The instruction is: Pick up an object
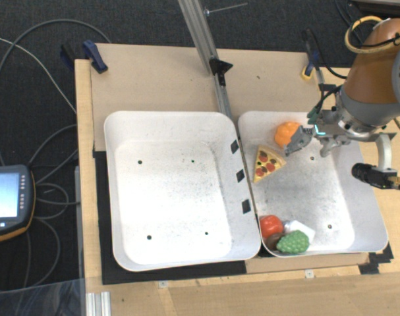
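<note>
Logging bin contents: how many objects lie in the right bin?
4: orange ball at the far end, pizza-slice toy beside it, red round toy and green bumpy toy near. Others may be hidden.

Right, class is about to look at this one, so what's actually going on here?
A robot arm reaches in from the right over the right-hand bin. Its gripper sits low beside an orange ball near the bin's far side, with a toy pizza slice just in front. A red tomato-like toy and a green bumpy toy lie at the near edge. Nothing is visibly held yet. The left-hand bin holds none of these toys.
</note>
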You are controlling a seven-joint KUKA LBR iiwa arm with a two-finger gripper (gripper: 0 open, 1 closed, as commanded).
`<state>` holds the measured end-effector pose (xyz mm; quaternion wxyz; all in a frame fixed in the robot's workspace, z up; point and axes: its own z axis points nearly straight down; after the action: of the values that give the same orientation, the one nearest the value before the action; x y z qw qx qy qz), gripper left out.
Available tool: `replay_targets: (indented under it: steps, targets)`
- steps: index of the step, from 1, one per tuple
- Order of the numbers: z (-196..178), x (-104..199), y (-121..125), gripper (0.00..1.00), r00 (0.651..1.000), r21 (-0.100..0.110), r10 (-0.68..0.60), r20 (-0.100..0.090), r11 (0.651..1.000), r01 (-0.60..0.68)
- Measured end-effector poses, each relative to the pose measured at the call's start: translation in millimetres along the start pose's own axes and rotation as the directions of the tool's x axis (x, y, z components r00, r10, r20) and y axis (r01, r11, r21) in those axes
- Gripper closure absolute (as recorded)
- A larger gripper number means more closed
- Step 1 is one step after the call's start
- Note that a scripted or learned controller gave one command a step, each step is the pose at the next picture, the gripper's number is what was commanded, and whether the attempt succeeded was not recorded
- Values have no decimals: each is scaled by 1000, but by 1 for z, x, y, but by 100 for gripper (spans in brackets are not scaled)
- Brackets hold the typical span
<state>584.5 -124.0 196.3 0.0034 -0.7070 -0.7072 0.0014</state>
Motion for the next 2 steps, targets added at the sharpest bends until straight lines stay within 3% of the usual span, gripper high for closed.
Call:
replay_targets:
  steps: [1,2]
  targets:
    - [-3,0,1,0,1000,-5,0,1,1000,0]
    - [43,7,-3,0,1000,0,0,0,1000,0]
